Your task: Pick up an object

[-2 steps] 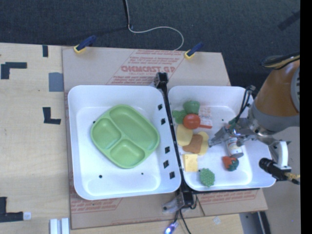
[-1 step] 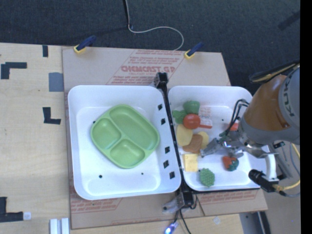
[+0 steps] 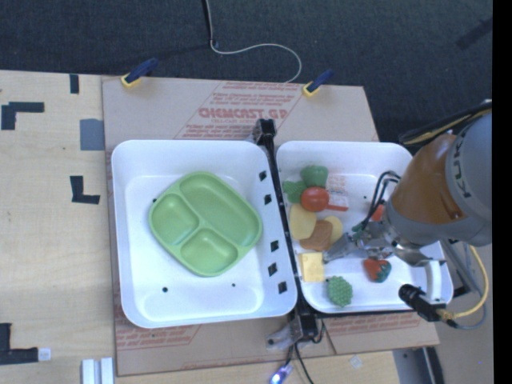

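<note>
1. Right bin point(image 3: 384, 148) holds a cluster of small toy foods along its left half. The gripper point(image 3: 332, 254) reaches into that cluster from the right, its dark fingers slanting down-left toward the middle of the bin.
2. Nearest items to the fingertips: a brown rounded piece point(image 3: 321, 232) just above them, lying on a pale yellow piece point(image 3: 302, 222); a yellow block point(image 3: 312, 267) just below-left, by the divider. Whether the tips touch any of these cannot be told.
3. Green knobbly item point(image 3: 339, 291), broccoli-like, lies near the front wall, below the fingers and apart from them.
4. Small red and teal item point(image 3: 377, 270) sits under the wrist, right of the fingertips, partly hidden by the gripper body.
5. Further back: a red tomato-like piece point(image 3: 314, 198) with a red and white item point(image 3: 337, 206) beside it, and two green pieces point(image 3: 313, 174) behind, toward the bin's far-left corner. All well clear of the gripper.
6. Finger spread: cannot tell. The fingers read as one dark grey wedge against the clutter, and nothing is visibly between them.
7. Arm point(image 3: 436, 190): orange band above the wrist, grey body over the bin's right edge, black cables looping at the wrist.
8. Left bin point(image 3: 128, 238) holds a light green divided plate point(image 3: 206, 223), three compartments, set at a tilt to the bin walls.
</note>
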`<state>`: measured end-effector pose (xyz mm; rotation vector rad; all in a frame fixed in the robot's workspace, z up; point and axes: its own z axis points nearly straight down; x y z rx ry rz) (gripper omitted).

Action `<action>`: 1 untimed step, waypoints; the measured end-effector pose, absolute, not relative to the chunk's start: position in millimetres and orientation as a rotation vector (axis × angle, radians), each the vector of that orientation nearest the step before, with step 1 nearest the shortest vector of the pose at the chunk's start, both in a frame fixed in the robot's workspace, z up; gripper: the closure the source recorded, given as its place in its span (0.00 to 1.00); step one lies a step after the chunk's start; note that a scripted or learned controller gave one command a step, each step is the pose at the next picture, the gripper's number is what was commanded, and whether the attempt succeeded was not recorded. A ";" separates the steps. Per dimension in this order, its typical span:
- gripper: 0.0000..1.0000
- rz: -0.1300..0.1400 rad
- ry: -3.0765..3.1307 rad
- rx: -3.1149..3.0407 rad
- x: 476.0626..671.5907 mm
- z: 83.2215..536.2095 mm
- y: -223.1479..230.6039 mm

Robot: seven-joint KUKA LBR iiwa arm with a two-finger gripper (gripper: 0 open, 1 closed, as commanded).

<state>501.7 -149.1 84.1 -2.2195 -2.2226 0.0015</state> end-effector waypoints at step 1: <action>1.00 0.002 -2.224 -2.222 502.0 95.0 -149.6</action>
